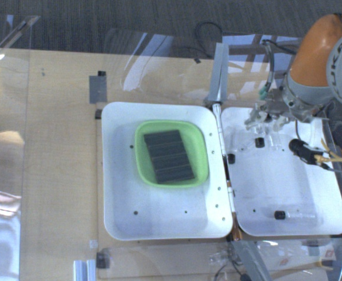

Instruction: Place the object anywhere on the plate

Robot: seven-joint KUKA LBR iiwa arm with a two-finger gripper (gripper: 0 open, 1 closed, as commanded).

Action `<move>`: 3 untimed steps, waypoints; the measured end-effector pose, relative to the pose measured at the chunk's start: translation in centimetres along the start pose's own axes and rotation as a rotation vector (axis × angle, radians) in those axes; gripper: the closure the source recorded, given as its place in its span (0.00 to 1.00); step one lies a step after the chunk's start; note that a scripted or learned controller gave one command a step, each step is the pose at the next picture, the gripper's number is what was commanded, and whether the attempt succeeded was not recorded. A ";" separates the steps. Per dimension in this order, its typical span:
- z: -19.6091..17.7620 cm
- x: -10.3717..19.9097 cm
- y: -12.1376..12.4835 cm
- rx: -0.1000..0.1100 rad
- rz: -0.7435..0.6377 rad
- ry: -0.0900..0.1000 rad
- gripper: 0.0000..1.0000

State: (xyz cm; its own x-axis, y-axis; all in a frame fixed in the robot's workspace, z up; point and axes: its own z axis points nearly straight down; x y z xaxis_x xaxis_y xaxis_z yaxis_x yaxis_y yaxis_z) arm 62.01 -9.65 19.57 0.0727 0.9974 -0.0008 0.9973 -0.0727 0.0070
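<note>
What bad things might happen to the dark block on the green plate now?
1. The dark ridged block already lies on the green plate; another grab there might drag it off.
2. The gripper hangs low over the right bin, near the wall between bins, and might bump it when crossing.

Two bins sit side by side on the bench (48,174), their inner rims touching. In the left bin (115,215) lies a plate (142,157), toward the back, and a ridged block (168,156) rests on the plate's middle. Over the back of the right bin (335,215) hangs the gripper (263,120), with the arm (320,57) reaching in from the right. A small marker (288,215) lies near that bin's front rim.
</note>
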 end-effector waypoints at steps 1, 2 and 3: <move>-0.2 6.0 -3.3 0.003 -0.157 0.002 1.00; 1.0 11.7 0.5 -0.001 -0.416 0.002 1.00; 1.0 11.7 0.6 -0.001 -0.416 0.002 0.00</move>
